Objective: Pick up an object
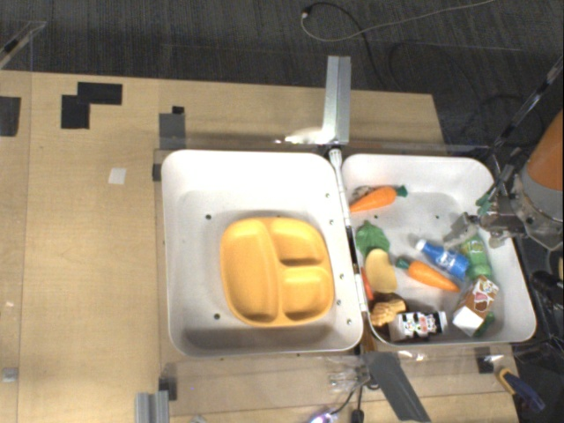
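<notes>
Gripper point(480, 221) low over right bin point(441, 196), near its right wall; whether open or holding anything: cannot tell. Nearest target, blue bottle point(443, 258), lies tilted beside carrot point(432, 275). Likely light, stiff, slick plastic; grasp across mid-body.

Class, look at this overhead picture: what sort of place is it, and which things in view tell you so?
Probably a robotics lab test bench. A robot arm reaches over two white bins on a wooden bench; one holds toy food such as a carrot, and cables trail across the carpet.
</notes>
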Action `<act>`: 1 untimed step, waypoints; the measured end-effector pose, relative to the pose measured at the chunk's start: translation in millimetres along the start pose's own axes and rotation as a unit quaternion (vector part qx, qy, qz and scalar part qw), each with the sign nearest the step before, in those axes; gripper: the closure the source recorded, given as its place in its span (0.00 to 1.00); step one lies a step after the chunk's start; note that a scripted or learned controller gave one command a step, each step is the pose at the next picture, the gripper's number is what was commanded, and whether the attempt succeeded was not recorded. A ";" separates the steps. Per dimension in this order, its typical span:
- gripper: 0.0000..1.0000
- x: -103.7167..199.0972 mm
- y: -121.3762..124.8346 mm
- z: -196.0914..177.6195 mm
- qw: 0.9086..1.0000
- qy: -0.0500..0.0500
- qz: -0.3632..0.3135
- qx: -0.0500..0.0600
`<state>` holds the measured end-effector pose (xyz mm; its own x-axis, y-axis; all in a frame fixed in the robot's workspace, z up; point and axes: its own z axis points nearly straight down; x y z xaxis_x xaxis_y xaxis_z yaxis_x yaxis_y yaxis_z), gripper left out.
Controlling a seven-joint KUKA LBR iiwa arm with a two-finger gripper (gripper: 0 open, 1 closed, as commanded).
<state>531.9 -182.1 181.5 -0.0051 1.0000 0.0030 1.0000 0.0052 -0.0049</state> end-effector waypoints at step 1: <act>0.00 -13.2 11.9 78.0 1.000 -0.001 0.011 -0.003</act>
<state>543.5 -195.0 103.4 0.0161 0.9999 0.0007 0.9999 -0.0161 0.0005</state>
